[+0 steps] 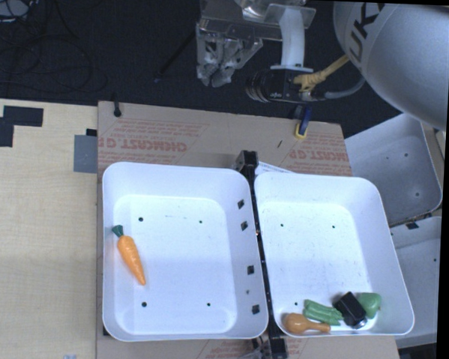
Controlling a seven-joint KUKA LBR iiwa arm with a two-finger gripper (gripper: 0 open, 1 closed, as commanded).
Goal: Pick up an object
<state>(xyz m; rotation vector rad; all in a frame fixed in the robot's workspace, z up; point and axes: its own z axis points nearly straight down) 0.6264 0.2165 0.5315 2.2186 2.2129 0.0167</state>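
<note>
Carrot (132,259) is the likeliest pick I can offer the program: it lies alone on the floor of the left bin (172,181), close to that bin's left wall, its green stub toward the back and its orange point toward the front, so the long axis runs front to back with a slight lean to the right. The gripper (219,62) hangs high over the dark area behind the bench, well apart from both bins; the carrot lies forward of it and somewhat to the left, so I judge the coming move to be a long reach forward and down, with the fingers set across the carrot's width. Whether those fingers stand wide or narrow I cannot tell, since they blur into one grey mass from here, and nothing appears between them. In the right bin (314,189) a small cluster sits crowded in the front right corner: a tan pear-like piece (305,324), a green pod (322,312), a black block (350,308) and a green lump (370,301), touching or nearly so, which looks a harder grab. Both bins rest on a cardboard sheet (212,137) over the pale wooden bench (34,225).
</note>
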